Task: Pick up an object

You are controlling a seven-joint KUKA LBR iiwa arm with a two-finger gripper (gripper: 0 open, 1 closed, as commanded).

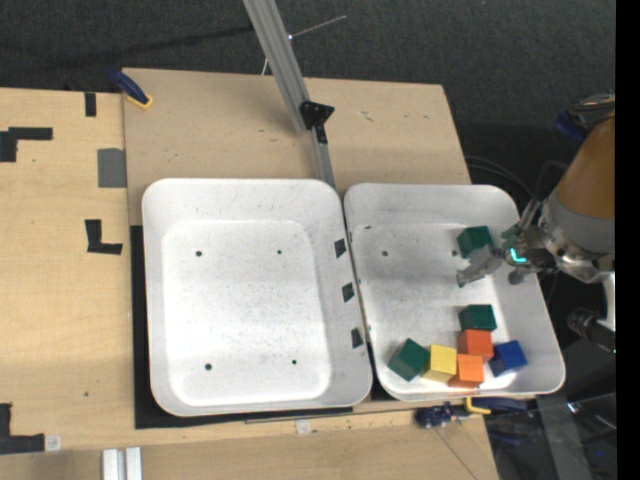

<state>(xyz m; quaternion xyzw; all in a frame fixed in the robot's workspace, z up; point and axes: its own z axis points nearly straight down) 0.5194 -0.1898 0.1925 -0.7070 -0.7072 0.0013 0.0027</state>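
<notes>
My gripper [497,270] hangs over the right side of the right bin [420,218], reaching in from the right, open. One grey finger [476,268] points left and nothing sits between the fingers. A dark green block [474,239] lies just above that finger, close to it but not held. Along the bin's front right corner lie a second green block [478,317], an orange block [476,342], a blue block [508,356], another orange block [470,369], a yellow block [442,360] and a green block [408,359].
The left bin [245,298] sits beside the right one, their rims touching. A slanted metal pole [285,58] rises behind the bins. The wooden bench [380,138] extends behind them; its right edge is near the arm.
</notes>
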